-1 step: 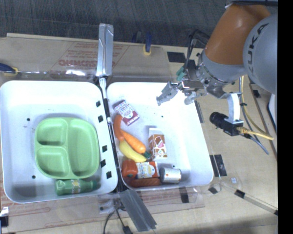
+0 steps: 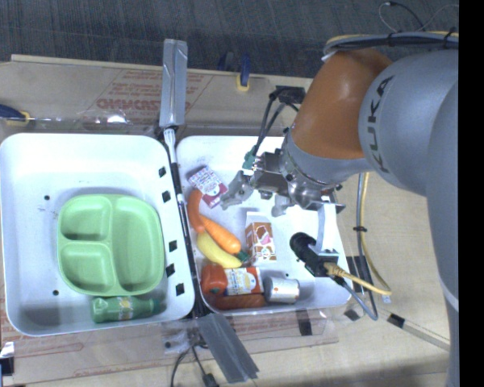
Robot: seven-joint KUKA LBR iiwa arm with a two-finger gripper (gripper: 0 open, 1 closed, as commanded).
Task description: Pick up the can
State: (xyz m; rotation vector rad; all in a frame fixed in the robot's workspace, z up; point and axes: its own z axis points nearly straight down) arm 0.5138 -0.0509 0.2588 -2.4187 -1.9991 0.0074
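**A:** From the camera view, where is the can (image 2: 282, 289)?

**B:** It lies on its side in the bin nearer the arm (image 2: 226, 147), hard by that bin's near wall. An orange bottle (image 2: 230, 283) lies just beside it, and a juice carton (image 2: 260, 241) sits a little farther in.

**A:** What could go wrong from here?

**B:** Three things, I'd judge. The can is round and lying down, so a grasp that closes off-centre could roll it away, or squeeze it out along the wall. The wall is also so close that a descent on that side might strike the rim before it reaches the can. And the bottle is near enough that a slightly misplaced approach could catch it instead, or push it into the can. The banana (image 2: 216, 251) and carrot (image 2: 214, 228) lie further off and look less of a worry.

**A:** And the gripper (image 2: 255, 193)?

**B:** It hangs over the middle of the same bin, between a small pink packet (image 2: 207, 182) and the carton, well apart from the can. I cannot tell whether it is open or closed, because the wrist and its fittings crowd that part of the view. I can see nothing held in it, and it doesn't appear to touch any object

**A:** So the can is untouched?

**B:** As far as this shows, yes; the pick has yet to be made
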